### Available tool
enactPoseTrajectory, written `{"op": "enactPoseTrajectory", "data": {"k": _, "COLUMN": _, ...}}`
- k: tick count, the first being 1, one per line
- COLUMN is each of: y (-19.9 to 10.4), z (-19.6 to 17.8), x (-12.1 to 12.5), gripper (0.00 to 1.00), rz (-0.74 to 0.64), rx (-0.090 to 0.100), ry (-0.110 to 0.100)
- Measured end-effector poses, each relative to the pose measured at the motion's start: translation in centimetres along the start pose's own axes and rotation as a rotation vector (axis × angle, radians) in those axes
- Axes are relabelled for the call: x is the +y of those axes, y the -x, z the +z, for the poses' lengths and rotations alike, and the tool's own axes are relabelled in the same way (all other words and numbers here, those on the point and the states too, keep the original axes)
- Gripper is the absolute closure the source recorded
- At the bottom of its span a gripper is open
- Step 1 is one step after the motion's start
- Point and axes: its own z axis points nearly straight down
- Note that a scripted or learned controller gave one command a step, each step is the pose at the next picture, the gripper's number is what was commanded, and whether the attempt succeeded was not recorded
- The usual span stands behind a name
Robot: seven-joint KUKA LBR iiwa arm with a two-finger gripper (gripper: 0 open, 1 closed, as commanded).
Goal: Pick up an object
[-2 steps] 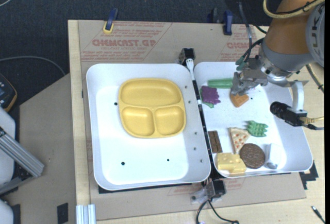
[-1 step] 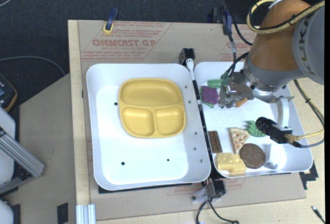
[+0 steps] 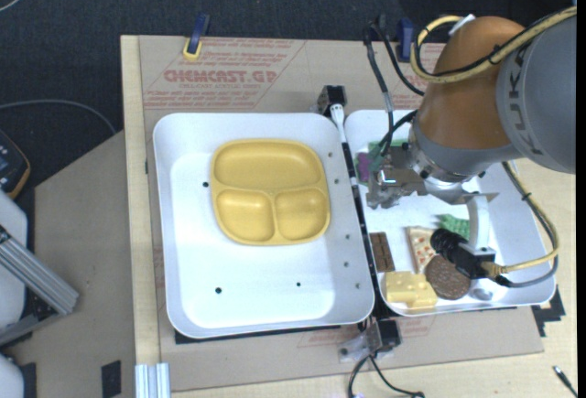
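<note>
Over right bin (image 3: 540, 231), gripper (image 3: 385, 188) lowered

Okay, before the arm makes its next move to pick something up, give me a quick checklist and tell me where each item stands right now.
1. Objects present in the right bin: ok; a cheese wedge, a brown disc and a cracker lie near its front.
2. Claw over the right bin: ok.
3. Claw open or shut: cannot tell.
4. Anything held in the claw: cannot tell.
5. Yellow divided tray lies alone in the left bin: ok.
</note>
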Motion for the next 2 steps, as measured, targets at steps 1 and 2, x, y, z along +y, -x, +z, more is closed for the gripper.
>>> {"op": "enactPoseTrajectory", "data": {"k": 1, "y": -3.9, "z": -2.0, "x": -1.1, "gripper": 1.00, "rz": -0.001, "rx": 0.000, "ry": 0.007}}
{"op": "enactPoseTrajectory", "data": {"k": 2, "y": -3.0, "z": -0.8, "x": -1.9, "gripper": 1.00, "rz": 0.005, "rx": -0.002, "ry": 0.001}}
